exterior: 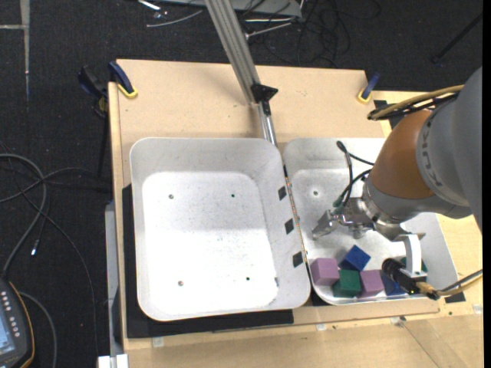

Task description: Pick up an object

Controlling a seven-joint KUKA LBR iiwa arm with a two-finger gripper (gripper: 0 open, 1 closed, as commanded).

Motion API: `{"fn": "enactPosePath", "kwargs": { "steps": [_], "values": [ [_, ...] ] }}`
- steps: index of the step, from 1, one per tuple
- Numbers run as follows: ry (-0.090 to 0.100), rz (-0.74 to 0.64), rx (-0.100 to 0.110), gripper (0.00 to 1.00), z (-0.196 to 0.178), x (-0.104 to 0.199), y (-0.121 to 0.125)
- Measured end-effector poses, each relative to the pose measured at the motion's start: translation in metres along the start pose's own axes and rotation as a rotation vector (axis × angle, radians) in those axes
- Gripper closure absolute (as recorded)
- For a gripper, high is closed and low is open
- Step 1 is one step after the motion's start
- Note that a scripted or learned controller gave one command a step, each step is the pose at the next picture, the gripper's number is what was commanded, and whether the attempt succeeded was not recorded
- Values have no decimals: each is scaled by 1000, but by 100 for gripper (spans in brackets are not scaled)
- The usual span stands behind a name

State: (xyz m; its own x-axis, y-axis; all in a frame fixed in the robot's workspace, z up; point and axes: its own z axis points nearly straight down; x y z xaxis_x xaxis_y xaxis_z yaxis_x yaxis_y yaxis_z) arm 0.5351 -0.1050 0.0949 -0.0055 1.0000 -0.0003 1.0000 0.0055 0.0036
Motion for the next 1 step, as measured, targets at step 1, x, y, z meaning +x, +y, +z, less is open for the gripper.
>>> {"fn": "enactPosePath", "kwargs": {
  "steps": [1],
  "values": [
    [1, -1, -3, 0, -105, 44, -43]
  ]
}}
